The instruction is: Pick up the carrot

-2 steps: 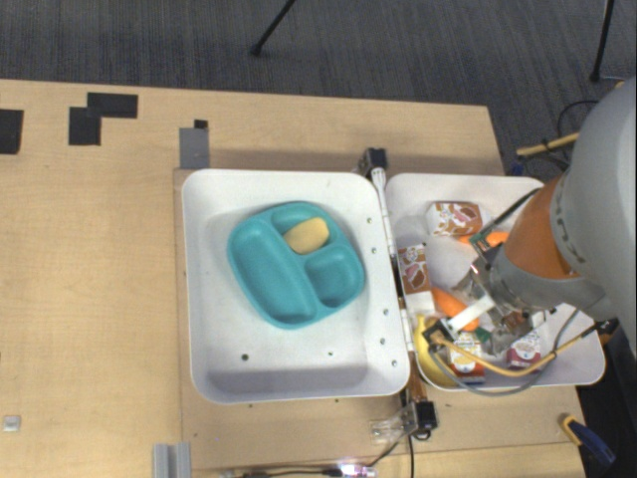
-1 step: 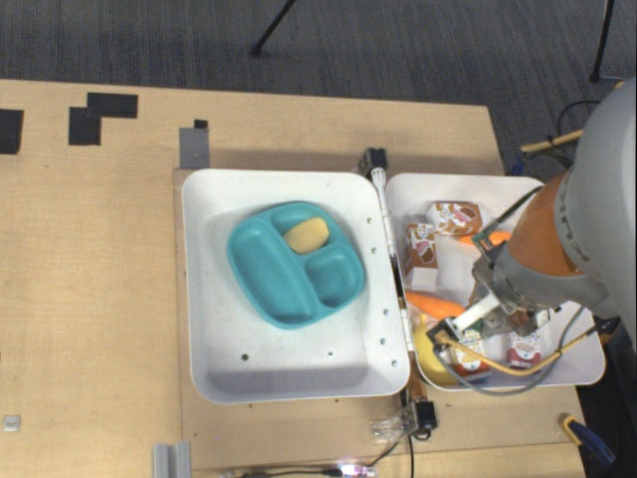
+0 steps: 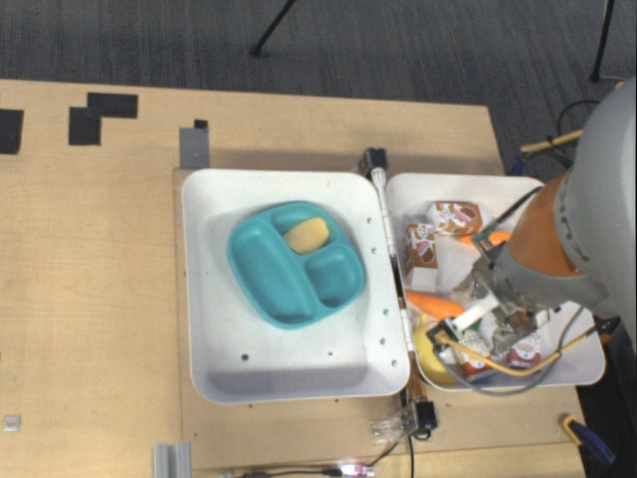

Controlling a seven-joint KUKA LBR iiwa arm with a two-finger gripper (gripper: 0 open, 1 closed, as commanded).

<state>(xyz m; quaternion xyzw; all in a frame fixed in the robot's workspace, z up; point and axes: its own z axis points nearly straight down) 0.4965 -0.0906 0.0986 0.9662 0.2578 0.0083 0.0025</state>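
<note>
The carrot (image 3: 434,304) lies on its side in the right bin (image 3: 518,182), near that bin's left wall, with its tip pointing left. My gripper (image 3: 510,329) hangs low over the front part of the same bin, just right of the carrot's thick end. I see nothing held in it. The wrist and its fittings cover the bin's floor beneath the gripper.
Brown and white snack packets (image 3: 438,229) lie at the back of the right bin. A yellow banana-like thing (image 3: 428,357) sits at its front left corner. The left bin (image 3: 209,297) holds a teal divided plate (image 3: 289,277) with a yellow food piece (image 3: 306,235).
</note>
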